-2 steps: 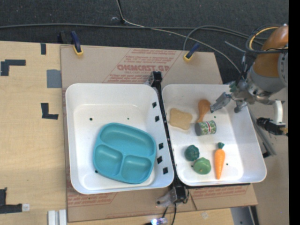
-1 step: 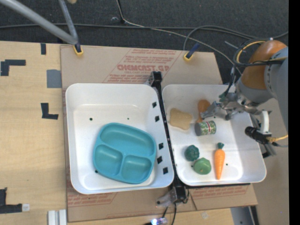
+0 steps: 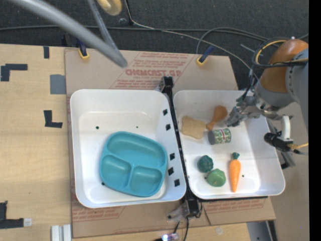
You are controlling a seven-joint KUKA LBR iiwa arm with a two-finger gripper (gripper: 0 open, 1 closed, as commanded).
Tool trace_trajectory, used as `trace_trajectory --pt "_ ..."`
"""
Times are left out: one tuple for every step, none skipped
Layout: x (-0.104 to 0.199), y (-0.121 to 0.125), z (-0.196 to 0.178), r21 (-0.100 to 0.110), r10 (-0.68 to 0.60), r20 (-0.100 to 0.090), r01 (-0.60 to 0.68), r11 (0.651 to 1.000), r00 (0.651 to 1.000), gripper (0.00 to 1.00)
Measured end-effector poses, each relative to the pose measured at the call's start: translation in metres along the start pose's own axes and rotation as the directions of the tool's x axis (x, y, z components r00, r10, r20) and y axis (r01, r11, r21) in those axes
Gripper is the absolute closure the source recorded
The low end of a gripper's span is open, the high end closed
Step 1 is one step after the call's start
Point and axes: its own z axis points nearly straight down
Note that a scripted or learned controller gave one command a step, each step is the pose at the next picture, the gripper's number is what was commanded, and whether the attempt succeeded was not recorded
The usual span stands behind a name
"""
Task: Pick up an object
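In the right bin point(image 3: 273, 185), the gripper point(image 3: 233, 117) hangs just above and right of the small green-labelled can point(image 3: 220, 135), lying on its side beside the tan bread slice point(image 3: 192, 127). Whether its jaws are spread, I cannot tell; the can lies outside them.

robotics lab | taped bench point(image 3: 30, 109) | loose cables point(image 3: 165, 31) | white bins point(image 3: 83, 109)

Teal tray point(image 3: 133, 163); orange carrot point(image 3: 234, 172)
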Motion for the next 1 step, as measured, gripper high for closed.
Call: trace_trajectory --pt "-0.0034 0.0077 -0.0456 -0.001 0.002 -0.002 -0.002 1.0 1.0 1.0"
